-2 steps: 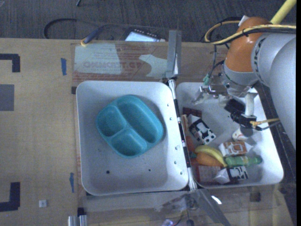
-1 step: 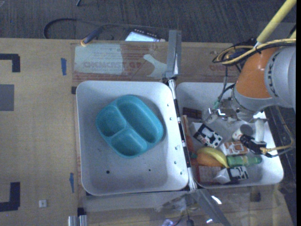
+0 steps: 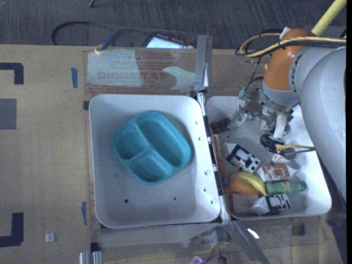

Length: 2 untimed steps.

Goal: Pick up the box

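In the right bin lie several small things. A black-and-white patterned box rests near the bin's middle, tilted. A smaller orange and white box sits to its right, and another black-and-white carton lies by the near wall. My gripper hangs over the far part of this bin, below the orange wrist band. It is apart from the patterned box, which lies nearer the camera and slightly left. Nothing shows in its grasp.
A banana, a green bottle, a reddish packet and a dark brown piece crowd the right bin. The left bin holds a blue divided plate. A metal divider runs between the bins.
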### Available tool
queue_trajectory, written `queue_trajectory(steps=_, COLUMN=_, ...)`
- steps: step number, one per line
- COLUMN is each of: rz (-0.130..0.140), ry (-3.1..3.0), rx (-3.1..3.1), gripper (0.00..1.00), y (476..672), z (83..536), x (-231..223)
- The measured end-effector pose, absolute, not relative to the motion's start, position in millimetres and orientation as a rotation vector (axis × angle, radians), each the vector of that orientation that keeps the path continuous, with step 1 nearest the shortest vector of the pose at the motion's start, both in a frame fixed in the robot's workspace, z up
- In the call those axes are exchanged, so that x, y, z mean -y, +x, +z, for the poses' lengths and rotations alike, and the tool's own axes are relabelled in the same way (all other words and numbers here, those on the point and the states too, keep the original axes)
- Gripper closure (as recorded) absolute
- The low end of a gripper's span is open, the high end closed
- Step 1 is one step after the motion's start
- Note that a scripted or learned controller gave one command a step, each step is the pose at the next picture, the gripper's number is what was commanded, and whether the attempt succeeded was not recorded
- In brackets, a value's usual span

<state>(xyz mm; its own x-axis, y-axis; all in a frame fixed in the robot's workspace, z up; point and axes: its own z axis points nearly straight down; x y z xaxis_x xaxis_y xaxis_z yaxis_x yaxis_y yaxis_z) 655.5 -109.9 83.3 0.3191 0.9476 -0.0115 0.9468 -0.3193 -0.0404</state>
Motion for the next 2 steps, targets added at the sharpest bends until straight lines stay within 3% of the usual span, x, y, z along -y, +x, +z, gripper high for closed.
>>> queue_trajectory(steps=1, rz=0.056, ry=-2.614, rx=1.701, gripper=0.00, y=658.2, z=83.8, x=103.4)
queue_trajectory(steps=2, rz=0.020, ry=-2.713, rx=1.561, gripper=0.00, y=664.5, z=84.4, x=101.6)
